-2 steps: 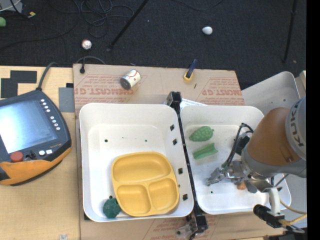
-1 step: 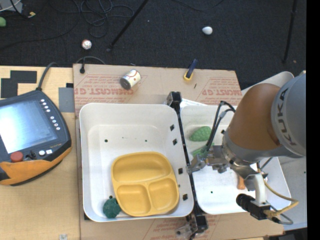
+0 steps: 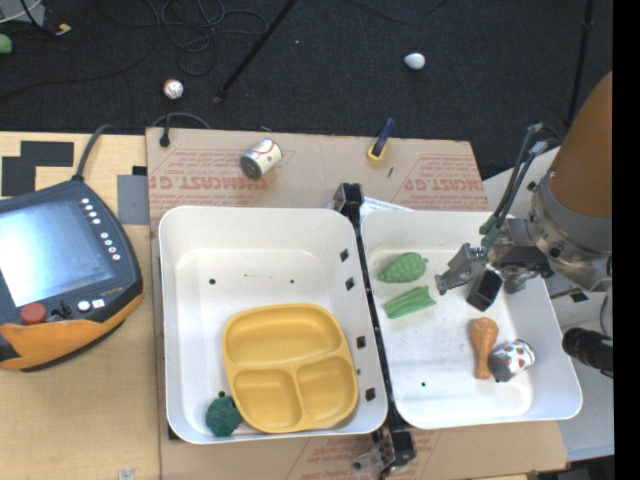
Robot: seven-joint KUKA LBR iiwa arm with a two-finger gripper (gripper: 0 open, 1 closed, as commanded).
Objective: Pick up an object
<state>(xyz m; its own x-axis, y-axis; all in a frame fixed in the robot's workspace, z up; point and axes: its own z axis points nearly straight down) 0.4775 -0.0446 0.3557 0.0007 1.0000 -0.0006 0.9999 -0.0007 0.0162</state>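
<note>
My gripper hangs over the right bin, its dark fingers spread apart with nothing between them. Just left of it lie a bumpy green toy and a flat green piece. Below the gripper rests an orange drumstick-shaped toy, and a small grey, white and red object touches its lower end. In the left bin sits a yellow divided plate with a dark green lump at its lower left corner.
A small can and a blue-and-yellow tool lie on the cardboard behind the bins. A teach pendant rests at the left. A black clip sits at the top of the divider between the bins.
</note>
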